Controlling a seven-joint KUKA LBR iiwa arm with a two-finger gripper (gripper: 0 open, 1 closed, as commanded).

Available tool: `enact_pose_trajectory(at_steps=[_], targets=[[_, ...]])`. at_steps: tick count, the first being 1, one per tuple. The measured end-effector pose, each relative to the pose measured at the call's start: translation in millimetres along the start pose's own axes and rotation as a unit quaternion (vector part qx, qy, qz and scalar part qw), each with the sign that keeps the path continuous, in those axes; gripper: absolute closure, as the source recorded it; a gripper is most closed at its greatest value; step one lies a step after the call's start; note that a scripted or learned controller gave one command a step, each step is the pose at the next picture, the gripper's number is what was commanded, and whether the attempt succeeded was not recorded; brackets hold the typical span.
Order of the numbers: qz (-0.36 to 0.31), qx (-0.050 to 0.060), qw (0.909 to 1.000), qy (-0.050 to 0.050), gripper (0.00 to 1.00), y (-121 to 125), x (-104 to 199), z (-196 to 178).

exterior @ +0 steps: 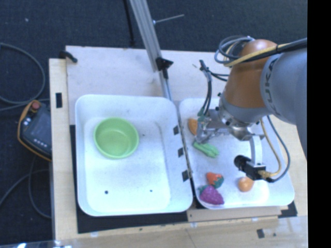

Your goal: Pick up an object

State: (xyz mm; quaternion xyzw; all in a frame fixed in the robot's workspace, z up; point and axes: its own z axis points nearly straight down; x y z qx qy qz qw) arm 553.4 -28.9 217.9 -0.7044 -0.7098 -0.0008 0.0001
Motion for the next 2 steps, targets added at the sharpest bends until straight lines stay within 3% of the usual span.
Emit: enact_pose_trajectory(at_steps=[2], targets=[[-0.001, -0.001, 1.0, 0.001, 1.0, -8.1, 113.6, -23.0]])
